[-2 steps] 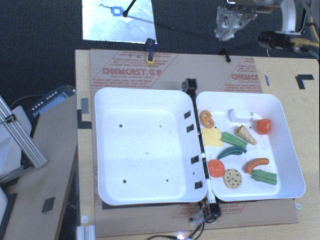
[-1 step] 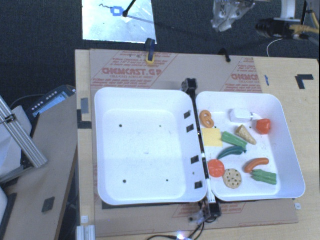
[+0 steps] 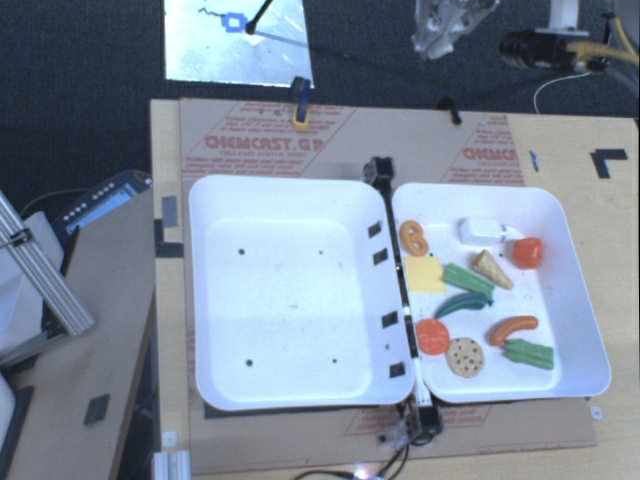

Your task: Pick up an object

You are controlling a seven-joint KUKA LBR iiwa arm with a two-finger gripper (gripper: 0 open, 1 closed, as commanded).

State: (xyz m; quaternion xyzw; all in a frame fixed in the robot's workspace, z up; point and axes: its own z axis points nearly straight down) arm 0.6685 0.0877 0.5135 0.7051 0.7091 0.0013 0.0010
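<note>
The right bin (image 3: 575, 268) holds several toy foods. There is a pretzel (image 3: 412, 236), a white block (image 3: 482, 232), a red tomato (image 3: 527, 252), a tan wedge (image 3: 491, 268), a yellow cheese square (image 3: 423, 274), two green vegetables (image 3: 467, 279) (image 3: 461, 304), a red slice (image 3: 432, 336), a cookie (image 3: 465, 357), a sausage (image 3: 513, 328) and a green bean bundle (image 3: 528, 353). My gripper (image 3: 437, 36) hangs high at the top of the view, beyond the bench's far edge and well apart from the items.
The left bin (image 3: 215, 208) sits beside the right one, joined by a black divider (image 3: 392, 268). A yellow clamp (image 3: 300, 108) stands at the bench's far edge. A shiny plate (image 3: 235, 28) lies on the floor behind, and cables (image 3: 570, 58) trail at top right.
</note>
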